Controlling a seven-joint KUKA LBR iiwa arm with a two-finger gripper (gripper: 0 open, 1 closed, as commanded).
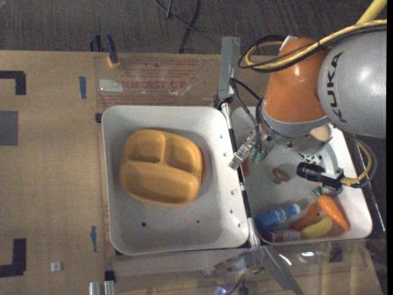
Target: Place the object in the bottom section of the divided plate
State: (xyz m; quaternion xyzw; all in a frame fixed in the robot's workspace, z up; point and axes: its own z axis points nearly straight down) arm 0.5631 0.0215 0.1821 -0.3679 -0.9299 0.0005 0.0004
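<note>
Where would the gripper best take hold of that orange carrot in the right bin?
Probably across the carrot's thick middle, coming straight down from above. It lies flat and slanted, with its long flanks showing. The yellow banana crowds its lower side and the bin wall is close, so approaching sideways looks awkward.

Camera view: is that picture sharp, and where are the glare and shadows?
Camera view: a bit soft and grainy overall; glare on the arm's grey shell and a soft sheen on the yellow divided plate; the arm shadows the right bin beneath it; the left bin is evenly lit.
</note>
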